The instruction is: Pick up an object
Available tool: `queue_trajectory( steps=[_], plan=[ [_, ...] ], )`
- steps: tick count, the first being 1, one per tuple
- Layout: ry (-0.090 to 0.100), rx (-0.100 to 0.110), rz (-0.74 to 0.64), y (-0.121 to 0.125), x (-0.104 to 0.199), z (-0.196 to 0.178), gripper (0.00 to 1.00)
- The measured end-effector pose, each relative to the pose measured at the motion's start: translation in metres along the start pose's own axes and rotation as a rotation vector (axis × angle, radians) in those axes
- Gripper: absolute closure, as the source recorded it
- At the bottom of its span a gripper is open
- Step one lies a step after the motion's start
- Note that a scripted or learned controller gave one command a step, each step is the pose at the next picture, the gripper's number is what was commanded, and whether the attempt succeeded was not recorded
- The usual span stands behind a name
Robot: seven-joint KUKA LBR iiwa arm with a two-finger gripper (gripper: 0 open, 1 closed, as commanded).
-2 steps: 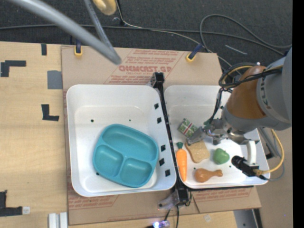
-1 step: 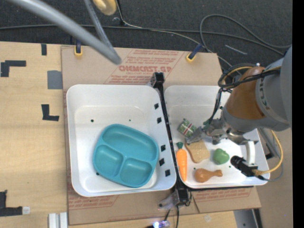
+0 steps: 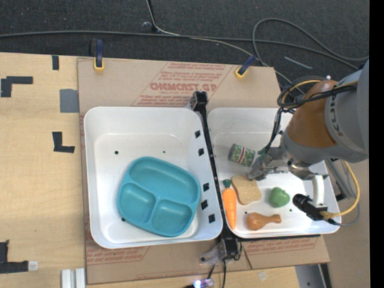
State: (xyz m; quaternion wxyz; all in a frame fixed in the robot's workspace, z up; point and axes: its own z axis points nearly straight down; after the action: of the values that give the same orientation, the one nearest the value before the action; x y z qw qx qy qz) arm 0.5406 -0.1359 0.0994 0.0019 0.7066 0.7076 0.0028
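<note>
Lying just below-left of the end effector (image 3: 259, 168), whose grip state could not be told, was the bread (image 3: 246, 191): a tan, flat slice.

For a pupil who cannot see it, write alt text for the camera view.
A grey robot arm reaches from the right, its gripper low over a bread slice in the right bin, among a can, carrot, green fruit and drumstick. The left bin holds a teal divided tray.
</note>
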Motion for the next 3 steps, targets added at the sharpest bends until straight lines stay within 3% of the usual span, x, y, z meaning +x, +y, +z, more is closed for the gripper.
queue_trajectory(
  steps=[3],
  plan=[
    [-0.002, 0.003, 0.0, 0.007, 0.002, -0.135, 1.0]
  ],
)
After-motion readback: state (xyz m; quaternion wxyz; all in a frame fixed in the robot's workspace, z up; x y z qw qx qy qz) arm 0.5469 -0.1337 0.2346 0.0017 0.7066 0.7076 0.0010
